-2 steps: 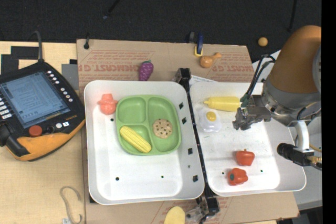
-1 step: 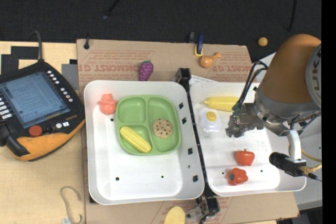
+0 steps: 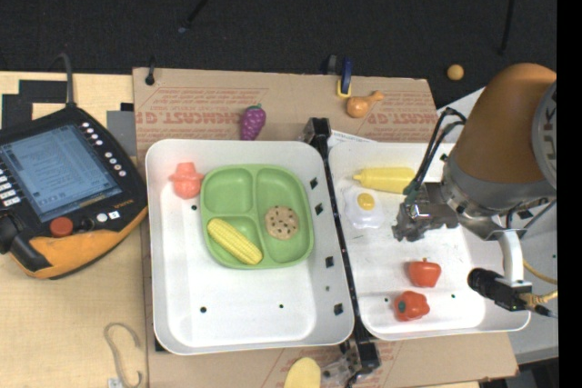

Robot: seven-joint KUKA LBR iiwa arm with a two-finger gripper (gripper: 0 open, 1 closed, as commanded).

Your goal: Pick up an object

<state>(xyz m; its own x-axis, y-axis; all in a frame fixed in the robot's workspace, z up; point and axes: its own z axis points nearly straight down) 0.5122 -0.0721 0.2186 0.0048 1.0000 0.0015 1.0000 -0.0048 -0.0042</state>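
I have the gripper (image 3: 414, 221) low in the right bin (image 3: 473, 309), just above a red tomato (image 3: 424, 272); nothing shows in its grasp. Still approaching, I judge: next, centre over the tomato and descend.

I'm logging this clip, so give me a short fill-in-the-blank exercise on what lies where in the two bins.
1. The green plate sits in the ____ bin.
2. On that plate, beside the corn, lies a ____.
3. The pink toy lies in the bin ____ the plate.
4. The gripper hangs over the ____ bin.

Missing words: left; cookie; beside; right
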